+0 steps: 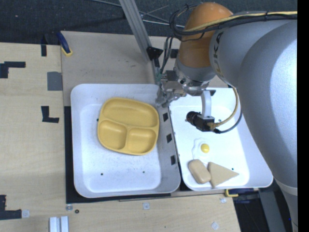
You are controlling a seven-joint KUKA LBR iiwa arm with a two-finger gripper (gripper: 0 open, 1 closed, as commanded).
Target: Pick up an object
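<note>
Though plainly hanging over the seam between the two bins, cannot tell open from closed on the tool. Hovers just beside the far right corner of the yellow divided plate, lying in the view's left bin. Over in the right bin: fried egg, tan roll and pale wedge, grouped near the front.

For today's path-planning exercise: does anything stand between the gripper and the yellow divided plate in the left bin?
Nothing visible does. The gripper hangs over the ridge between the bins, right beside the yellow divided plate's upper right edge. The left bin shows nothing else near it.
</note>
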